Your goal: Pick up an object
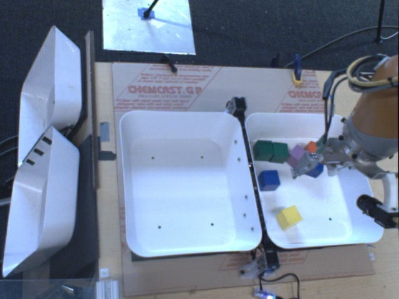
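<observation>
The right bin (349, 229) holds several small blocks. A dark green block (270, 150) lies near the bin's back left. A blue cube (269, 179) sits in front of it, and a yellow cube (288, 217) lies nearer the front. My gripper (304, 166) reaches in from the right and hangs low over a tight cluster: a purple block (297, 152), a small orange piece (311, 146) and another blue block (316, 170). The gripper's grey tip overlaps the purple and blue blocks, and part of each is hidden by it.
The left bin (134, 167) stands beside the right one, with a shared rim between them. Two more white bins (47, 167) lean at the far left off the bench. A yellow clamp (298, 76) and cables lie behind the right bin.
</observation>
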Controlling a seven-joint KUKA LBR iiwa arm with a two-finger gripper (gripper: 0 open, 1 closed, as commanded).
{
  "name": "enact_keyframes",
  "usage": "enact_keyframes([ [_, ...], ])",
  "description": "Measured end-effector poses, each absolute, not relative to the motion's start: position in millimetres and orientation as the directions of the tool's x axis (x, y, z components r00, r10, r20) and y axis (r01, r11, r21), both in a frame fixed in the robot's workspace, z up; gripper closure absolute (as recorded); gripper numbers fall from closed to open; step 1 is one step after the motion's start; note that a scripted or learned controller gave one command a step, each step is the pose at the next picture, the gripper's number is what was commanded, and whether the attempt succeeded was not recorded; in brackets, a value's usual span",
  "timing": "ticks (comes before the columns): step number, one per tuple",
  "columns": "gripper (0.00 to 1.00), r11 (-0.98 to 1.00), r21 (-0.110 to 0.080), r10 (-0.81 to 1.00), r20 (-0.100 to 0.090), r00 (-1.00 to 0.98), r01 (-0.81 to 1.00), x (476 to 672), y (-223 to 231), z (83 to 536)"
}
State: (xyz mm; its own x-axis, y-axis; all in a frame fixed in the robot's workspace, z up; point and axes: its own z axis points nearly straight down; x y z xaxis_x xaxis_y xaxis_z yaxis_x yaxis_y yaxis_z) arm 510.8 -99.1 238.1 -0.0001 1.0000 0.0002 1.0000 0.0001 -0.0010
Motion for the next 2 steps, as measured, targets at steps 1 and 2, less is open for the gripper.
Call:
enact_keyframes([
  [1,0.00,0.032,-0.002,0.999,0.001,-0.032,0.999,542.7,-96.8,216.2],
  [2,0.00,0.000,-0.006,1.000,0.001,0.000,1.000,495.4,-90.0,161.8],
])
